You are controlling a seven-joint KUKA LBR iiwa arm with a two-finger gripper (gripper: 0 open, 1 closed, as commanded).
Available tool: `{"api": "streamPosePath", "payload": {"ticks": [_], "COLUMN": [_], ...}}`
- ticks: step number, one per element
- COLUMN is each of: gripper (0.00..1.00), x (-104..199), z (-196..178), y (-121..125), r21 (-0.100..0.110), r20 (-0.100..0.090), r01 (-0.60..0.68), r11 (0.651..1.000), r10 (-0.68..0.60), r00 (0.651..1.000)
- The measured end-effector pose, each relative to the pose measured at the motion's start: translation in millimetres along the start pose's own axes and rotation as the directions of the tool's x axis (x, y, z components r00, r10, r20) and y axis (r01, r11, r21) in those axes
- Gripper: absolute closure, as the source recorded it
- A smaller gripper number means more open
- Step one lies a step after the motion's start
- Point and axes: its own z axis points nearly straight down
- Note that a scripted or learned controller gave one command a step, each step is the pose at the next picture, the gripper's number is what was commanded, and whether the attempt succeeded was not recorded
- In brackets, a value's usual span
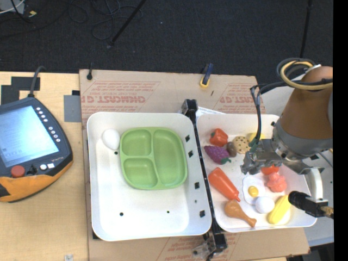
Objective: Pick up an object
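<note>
Camera view, looking down at a slant:

Tabletop: tan surface, cardboard sheet laid under both bins.
Left bin: white, shallow, centre of frame.
Green tray: three compartments, lying in upper half of left bin.
White egg: in left bin, just beside tray's upper left corner.
Right bin: white, right of centre, edge to edge with left bin.
Arm: orange-brown and grey, at right of frame, above right bin.
Pincer: dark, low over middle of right bin; cannot tell whether wide, narrow or holding anything.
Red pepper: upper left of right bin.
Purple grapes: just below pepper.
Cookie: right of grapes, near pincer.
Carrot: orange-red, slanted, lower left of right bin.
Drumstick: brown, lower edge of right bin.
Fried egg: flat, white with yellow yolk, below pincer.
Pink object: right of fried egg, near pincer.
Second white egg: touching yellow piece.
Yellow piece: lower right corner of right bin.
Pendant: screen unit, left edge of frame, on tabletop.
</note>
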Motion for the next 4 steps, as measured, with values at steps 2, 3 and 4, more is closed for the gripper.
{"api": "streamPosePath", "payload": {"ticks": [2,3,4], "gripper": [1.0,1.0,1.0], "x": [9.3,7.9,8.4], "z": [1.5,15.1,-3.2], "y": [-12.4,-7.4,1.0], "r21": [-0.002,0.002,-0.002], "r20": [0.002,0.002,0.002], "r01": [-0.002,-0.003,-0.002], "r11": [1.0,1.0,1.0], "r10": [0.002,0.003,0.002], "r00": [1.0,1.0,1.0]}}
